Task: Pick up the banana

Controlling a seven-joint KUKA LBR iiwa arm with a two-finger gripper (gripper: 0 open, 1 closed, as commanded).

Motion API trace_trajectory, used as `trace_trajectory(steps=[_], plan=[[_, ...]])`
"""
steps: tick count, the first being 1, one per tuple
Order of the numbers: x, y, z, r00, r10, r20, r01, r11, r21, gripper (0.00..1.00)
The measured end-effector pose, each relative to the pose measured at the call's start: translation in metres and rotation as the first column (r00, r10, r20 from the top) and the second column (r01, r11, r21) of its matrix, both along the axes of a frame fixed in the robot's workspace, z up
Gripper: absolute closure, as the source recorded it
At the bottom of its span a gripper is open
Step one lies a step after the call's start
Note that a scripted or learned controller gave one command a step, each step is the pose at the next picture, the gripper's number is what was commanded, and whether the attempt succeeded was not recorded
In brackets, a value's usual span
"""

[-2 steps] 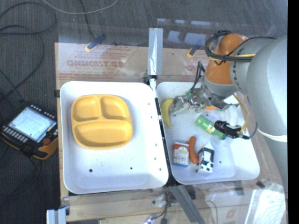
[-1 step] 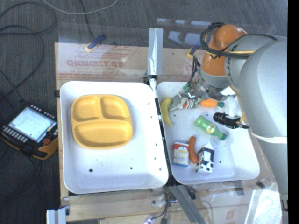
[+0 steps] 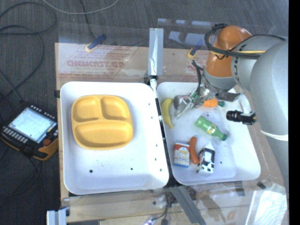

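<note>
The banana (image 3: pixel 167 112) lies lengthwise against the left wall of the right bin (image 3: pixel 243 171), near its far corner. The tool (image 3: pixel 183 102) hangs just beside it, angled toward it, apparently lined up for a grasp; whether its jaws are apart or together I cannot tell.

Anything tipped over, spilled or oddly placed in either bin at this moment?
Nothing spilled or damaged. The green bottle lies on its side in the right bin, and the banana rests against that bin's left wall, right beside the claw. The yellow tray sits flat in the left bin.
</note>
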State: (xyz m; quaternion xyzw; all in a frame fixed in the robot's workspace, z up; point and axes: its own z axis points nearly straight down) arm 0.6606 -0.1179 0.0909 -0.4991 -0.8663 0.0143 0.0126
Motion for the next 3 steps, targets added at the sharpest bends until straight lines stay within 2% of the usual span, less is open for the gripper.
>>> trace_trajectory(steps=[1,2,3], plan=[[-0.003,-0.007,0.0,0.981,0.194,0.0,-0.194,0.981,0.003,0.0],[-0.019,0.015,-0.001,0.929,-0.367,0.049,0.366,0.93,0.013,0.0],[0.003,0.01,-0.001,0.992,-0.129,0.01,0.129,0.992,0.002,0.0]])
